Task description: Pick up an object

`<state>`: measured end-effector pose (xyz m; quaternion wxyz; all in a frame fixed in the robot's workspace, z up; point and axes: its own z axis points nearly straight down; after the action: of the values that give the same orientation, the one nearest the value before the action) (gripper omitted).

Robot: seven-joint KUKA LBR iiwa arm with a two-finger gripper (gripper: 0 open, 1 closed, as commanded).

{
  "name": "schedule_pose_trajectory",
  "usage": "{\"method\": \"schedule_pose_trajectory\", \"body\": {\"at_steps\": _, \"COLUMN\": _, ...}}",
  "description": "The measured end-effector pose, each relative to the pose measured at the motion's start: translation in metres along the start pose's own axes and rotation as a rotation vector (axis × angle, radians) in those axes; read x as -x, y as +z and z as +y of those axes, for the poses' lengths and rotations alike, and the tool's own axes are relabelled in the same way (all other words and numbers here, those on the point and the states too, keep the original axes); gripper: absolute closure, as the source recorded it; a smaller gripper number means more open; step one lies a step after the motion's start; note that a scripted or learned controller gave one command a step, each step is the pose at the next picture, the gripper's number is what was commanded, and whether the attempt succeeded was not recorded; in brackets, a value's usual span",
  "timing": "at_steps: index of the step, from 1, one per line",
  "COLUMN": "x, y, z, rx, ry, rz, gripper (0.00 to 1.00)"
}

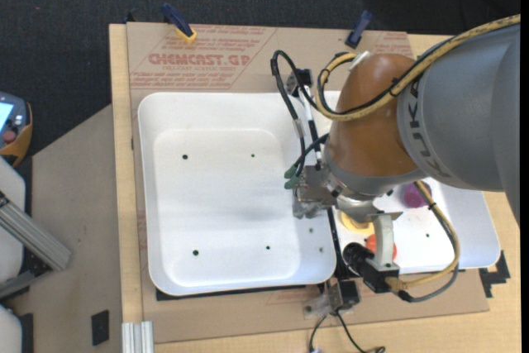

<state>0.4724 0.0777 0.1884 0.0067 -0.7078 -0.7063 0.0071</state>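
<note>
My gripper [307, 201] hangs low over the seam between the two bins, at the right wall of the left bin [157, 178]. The big grey and orange wrist covers most of the right bin [479, 236]. Peeking out from under the arm in the right bin are a purple object [411, 195], a yellow-orange object [356, 221] and a small orange-red object [371, 243]. I see nothing between the gripper and these objects that shows a hold.
The bins sit on a cardboard sheet [207, 54] clamped at the back by a blue-yellow clamp [178, 22] and a blue clamp [359, 27]. Black cables [291, 95] loop from the wrist over the left bin's right rim.
</note>
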Motion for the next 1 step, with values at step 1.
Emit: {"method": "schedule_pose_trajectory", "body": {"at_steps": 1, "x": 0.063, "y": -0.0684, "z": 0.0097, "rx": 0.028, "ry": 0.005, "rz": -0.002, "gripper": 1.0}}
